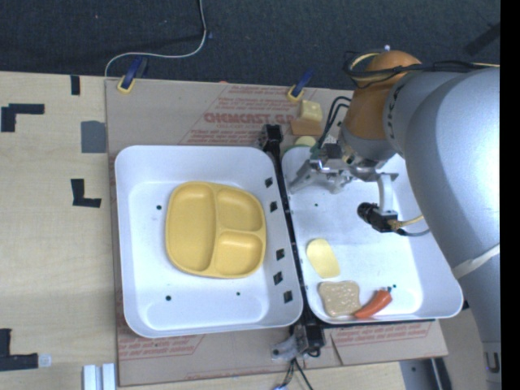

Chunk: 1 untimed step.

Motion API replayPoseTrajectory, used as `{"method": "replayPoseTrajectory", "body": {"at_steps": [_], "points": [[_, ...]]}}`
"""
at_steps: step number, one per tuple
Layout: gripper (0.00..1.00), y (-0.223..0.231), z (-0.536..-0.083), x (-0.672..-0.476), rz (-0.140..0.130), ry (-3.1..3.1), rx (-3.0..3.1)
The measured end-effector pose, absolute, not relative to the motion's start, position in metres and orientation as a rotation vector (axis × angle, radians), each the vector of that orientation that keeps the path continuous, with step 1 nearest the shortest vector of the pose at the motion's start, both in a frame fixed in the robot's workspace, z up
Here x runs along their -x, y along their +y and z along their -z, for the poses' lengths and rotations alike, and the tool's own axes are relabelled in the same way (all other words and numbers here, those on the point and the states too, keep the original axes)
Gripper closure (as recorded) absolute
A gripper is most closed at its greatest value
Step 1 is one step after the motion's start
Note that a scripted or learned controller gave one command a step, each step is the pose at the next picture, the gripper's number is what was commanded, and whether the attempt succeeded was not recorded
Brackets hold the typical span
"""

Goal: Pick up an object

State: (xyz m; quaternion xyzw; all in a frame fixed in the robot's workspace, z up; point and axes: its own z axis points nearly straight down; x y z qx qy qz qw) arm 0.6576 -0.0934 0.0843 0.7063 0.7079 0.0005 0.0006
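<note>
The grey arm (455, 145) reached in from the right over the tabletop (49, 177), its tool (329, 165) low over the far end of the right bin (431, 287); whether that tool was spread or pressed together could not be told. Left of the tool, the other bin (138, 242) held a yellow divided plate (215, 227). Nearer the camera than the tool lay a pale yellow piece (322, 258), then a tan slice (339, 297) touching an orange carrot (374, 303).
</note>
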Motion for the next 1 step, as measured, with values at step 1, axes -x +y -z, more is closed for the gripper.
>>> {"method": "replayPoseTrajectory", "body": {"at_steps": [1], "points": [[0.0,-0.1016,-0.0845,-0.6491,0.002,2.222,-2.22]]}}
